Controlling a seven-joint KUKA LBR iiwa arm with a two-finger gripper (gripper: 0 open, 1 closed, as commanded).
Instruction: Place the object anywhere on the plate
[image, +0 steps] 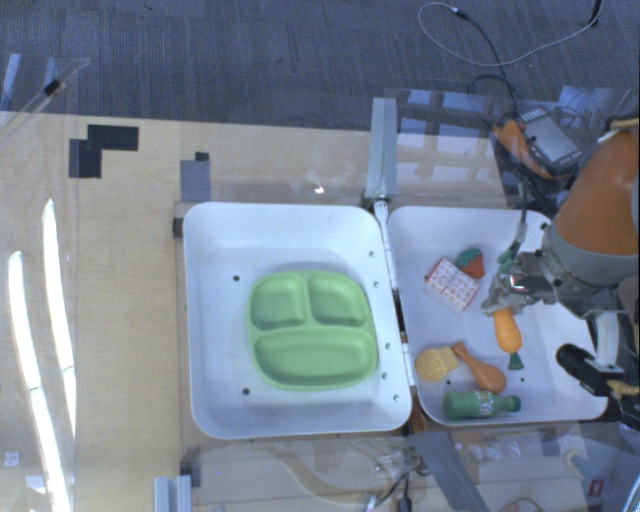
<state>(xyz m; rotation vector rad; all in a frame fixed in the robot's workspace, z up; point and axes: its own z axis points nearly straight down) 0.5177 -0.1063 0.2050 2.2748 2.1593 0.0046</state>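
The gripper hangs low in the right bin, directly above the carrot; whether its jaws are open or closed I cannot tell. Close by lie a patterned box, strawberry, drumstick and green bottle. The green plate sits in the left bin.

No readable text anywhere. The small box in the right bin carries a red-and-white printed pattern, too small to make out as words. The green bottle shows a pale label patch, illegible. Black marks on the bench are plain blocks, not characters.
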